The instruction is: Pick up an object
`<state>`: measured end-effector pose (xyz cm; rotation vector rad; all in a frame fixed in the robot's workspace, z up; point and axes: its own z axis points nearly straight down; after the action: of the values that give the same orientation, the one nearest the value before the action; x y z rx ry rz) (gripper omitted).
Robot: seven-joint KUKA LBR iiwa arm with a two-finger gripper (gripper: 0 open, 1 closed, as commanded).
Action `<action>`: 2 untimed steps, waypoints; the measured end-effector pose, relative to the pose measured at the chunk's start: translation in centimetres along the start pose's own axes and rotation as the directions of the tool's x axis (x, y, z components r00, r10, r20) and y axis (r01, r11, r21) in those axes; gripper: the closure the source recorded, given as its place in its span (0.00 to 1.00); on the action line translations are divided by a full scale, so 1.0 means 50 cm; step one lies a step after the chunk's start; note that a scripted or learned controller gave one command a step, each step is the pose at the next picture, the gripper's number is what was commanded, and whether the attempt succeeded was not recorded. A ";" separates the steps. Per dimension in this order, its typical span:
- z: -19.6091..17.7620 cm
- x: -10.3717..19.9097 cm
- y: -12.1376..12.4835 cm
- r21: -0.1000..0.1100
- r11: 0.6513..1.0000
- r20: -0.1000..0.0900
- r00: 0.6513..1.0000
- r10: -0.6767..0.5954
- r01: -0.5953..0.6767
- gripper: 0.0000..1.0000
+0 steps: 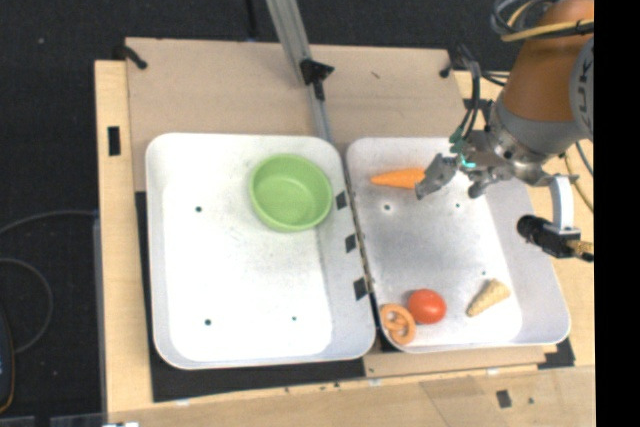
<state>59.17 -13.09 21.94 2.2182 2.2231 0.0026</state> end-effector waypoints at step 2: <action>0.206 -0.015 -0.008 0.002 1.000 0.002 1.000 0.004 -0.004 0.00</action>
<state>58.81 -13.84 11.64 2.2229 2.2191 -0.0015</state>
